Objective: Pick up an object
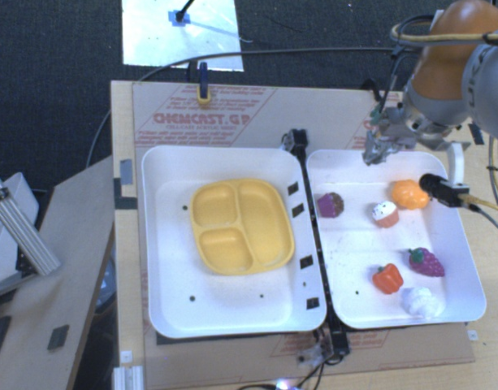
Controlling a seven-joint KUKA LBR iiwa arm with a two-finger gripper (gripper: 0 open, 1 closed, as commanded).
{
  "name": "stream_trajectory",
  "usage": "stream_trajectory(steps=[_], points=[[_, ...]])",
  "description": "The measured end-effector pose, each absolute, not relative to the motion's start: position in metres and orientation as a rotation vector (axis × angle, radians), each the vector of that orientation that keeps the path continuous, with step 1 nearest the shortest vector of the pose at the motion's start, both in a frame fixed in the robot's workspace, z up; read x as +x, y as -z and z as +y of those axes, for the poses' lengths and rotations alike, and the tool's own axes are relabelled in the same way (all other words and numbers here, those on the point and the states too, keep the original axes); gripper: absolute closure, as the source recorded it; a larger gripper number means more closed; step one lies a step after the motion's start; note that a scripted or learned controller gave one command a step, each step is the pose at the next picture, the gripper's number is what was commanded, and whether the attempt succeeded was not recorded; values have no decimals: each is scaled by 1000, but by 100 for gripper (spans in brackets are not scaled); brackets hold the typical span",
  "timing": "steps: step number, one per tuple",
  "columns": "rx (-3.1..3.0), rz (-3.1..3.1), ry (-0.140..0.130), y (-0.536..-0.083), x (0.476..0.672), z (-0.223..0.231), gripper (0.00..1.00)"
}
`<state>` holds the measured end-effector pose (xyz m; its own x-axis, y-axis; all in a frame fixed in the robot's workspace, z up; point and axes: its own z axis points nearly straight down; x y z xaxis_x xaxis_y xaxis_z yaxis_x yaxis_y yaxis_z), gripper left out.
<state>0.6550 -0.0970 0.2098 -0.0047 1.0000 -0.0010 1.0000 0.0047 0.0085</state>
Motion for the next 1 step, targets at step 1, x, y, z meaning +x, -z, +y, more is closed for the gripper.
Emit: stream_trajectory(steps=[1], points=[[2214,2224,-4,-221,656,-97,100]])
